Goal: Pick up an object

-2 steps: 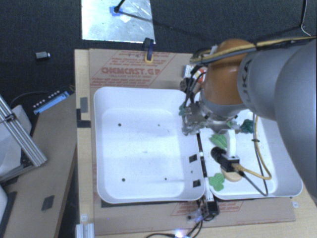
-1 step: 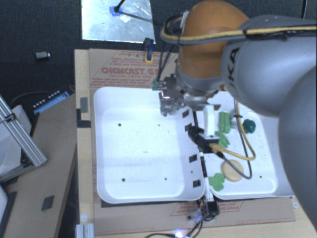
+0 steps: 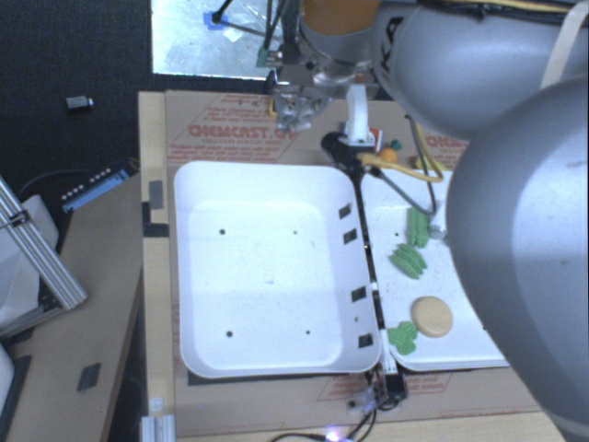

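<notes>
The gripper (image 3: 293, 118) is hovering beyond the left bin (image 3: 198, 201), its jaw state unclear, while green toys (image 3: 408, 260) are lying in the right bin (image 3: 460, 353).

White bins (image 3: 258, 201), green pieces (image 3: 408, 261), tan disc (image 3: 432, 317), grey arm (image 3: 515, 155), orange band (image 3: 340, 5)

Red lettering, seemingly "CHEMCAST", is printed on the brown sheet (image 3: 221, 127) beneath the bins; the remaining print cannot be read

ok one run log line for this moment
gripper: above bench behind left bin | held: nothing visible | right bin: three green pieces, tan disc
</notes>
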{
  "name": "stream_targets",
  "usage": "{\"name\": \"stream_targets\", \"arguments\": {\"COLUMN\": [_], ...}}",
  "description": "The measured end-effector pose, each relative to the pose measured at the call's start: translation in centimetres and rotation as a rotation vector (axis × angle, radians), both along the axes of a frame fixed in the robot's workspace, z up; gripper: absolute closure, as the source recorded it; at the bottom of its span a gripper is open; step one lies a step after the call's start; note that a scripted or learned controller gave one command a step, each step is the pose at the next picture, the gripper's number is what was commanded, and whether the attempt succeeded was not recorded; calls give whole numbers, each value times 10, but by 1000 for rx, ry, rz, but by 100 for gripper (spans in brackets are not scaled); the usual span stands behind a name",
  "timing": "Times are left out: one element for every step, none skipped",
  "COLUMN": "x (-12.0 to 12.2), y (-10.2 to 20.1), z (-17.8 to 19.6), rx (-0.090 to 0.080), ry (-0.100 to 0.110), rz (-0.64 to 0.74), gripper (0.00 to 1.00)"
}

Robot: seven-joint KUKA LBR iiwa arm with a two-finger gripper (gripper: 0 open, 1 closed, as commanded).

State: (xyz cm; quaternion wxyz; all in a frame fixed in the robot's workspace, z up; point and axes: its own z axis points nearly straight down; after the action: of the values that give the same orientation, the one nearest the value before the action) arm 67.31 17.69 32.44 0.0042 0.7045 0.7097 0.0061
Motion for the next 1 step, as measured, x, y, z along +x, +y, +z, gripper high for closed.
{"name": "stream_targets", "arguments": {"x": [-5], "y": [62], "z": [-30], "rx": [0], "ry": [14], "rz": [2], "gripper": [100]}}
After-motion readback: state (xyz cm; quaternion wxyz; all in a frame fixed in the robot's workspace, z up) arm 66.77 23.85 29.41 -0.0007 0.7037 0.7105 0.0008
